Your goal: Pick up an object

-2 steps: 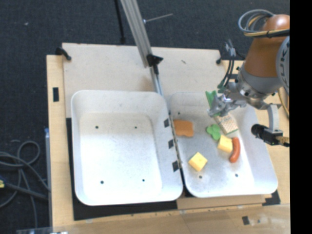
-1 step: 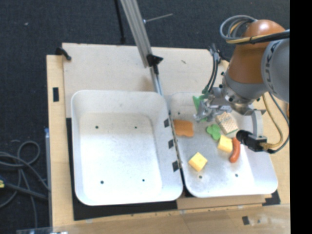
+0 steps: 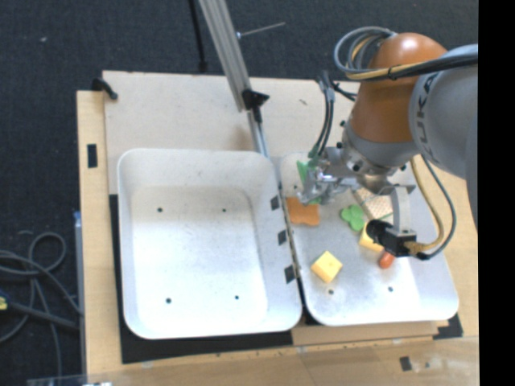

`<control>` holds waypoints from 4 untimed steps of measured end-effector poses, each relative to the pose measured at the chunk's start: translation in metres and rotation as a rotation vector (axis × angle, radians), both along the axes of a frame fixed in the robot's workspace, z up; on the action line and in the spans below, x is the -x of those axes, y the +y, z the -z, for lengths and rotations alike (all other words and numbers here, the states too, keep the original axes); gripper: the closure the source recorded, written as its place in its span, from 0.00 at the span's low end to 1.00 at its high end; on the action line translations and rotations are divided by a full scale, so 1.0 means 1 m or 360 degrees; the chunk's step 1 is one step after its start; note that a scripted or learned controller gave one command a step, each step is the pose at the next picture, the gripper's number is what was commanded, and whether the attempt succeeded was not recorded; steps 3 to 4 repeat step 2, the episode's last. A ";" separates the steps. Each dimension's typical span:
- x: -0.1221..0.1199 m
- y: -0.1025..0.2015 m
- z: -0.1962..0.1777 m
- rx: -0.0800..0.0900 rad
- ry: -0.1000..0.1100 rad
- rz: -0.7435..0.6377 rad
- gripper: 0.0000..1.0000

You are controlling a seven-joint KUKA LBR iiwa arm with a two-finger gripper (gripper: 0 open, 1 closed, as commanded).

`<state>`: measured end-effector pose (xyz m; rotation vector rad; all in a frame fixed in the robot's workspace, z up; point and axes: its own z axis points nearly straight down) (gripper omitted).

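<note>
Partial white letters "UK" show on the grey arm [image 3: 451, 111] near the worktop's [image 3: 177, 107] right edge. The pincer [image 3: 315, 185] hangs low at the right bin's [image 3: 426, 296] back-left corner, just above an orange block [image 3: 303, 213]; whether it is open or closed cannot be told. A yellow cube [image 3: 327, 266] lies nearer the front edge.

Two shallow white plastic bins sit side by side on the wooden bench [image 3: 185, 103]. In the right bin [image 3: 418, 296], a yellow foam cube [image 3: 326, 266] lies before an orange flat piece [image 3: 303, 213].
</note>
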<state>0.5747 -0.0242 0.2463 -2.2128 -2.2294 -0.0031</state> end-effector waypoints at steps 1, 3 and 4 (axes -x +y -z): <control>0.003 0.060 0.008 0.0000 0.0004 -0.0001 1.00; 0.017 0.107 0.012 0.0001 0.0005 0.0000 1.00; 0.017 0.107 0.012 0.0001 0.0005 0.0000 1.00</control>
